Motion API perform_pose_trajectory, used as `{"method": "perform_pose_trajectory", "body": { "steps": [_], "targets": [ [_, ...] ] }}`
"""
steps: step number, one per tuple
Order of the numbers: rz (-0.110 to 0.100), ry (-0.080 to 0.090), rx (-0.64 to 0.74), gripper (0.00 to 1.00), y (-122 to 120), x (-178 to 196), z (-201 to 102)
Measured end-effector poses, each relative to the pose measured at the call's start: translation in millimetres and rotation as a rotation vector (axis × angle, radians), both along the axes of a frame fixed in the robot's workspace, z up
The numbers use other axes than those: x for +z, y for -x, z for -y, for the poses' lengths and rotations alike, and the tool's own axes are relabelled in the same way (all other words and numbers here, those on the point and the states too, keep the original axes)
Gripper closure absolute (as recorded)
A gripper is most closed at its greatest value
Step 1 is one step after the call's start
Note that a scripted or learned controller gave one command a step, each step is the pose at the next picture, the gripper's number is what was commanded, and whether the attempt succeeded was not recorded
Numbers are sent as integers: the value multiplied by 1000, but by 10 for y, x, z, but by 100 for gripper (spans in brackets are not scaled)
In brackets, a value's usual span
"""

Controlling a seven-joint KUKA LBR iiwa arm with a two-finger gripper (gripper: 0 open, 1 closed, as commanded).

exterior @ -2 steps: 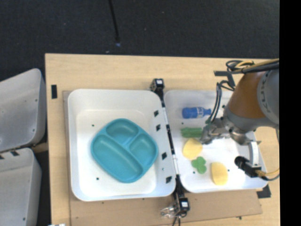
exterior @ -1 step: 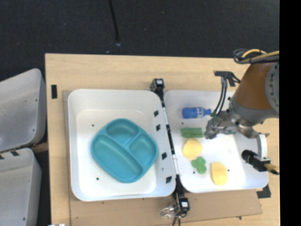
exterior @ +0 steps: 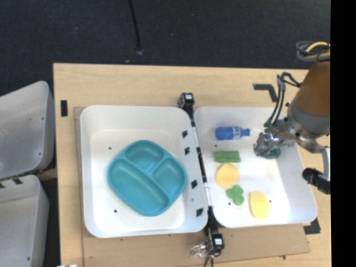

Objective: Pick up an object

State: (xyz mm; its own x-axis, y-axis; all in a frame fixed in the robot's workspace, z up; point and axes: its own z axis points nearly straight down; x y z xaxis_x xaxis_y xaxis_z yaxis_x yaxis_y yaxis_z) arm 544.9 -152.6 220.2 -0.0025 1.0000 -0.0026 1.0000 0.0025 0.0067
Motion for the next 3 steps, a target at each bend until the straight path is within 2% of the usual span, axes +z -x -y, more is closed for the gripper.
{"method": "perform_pose_trajectory", "body": {
  "steps": [1,2,3],
  "targets": [
    [-1,-1,0,100,-76,461,-25],
    [-3,-3,5,100,-367,495,-523],
    [-7,-3,3,100,-478,376,-1003]
  ]
}}
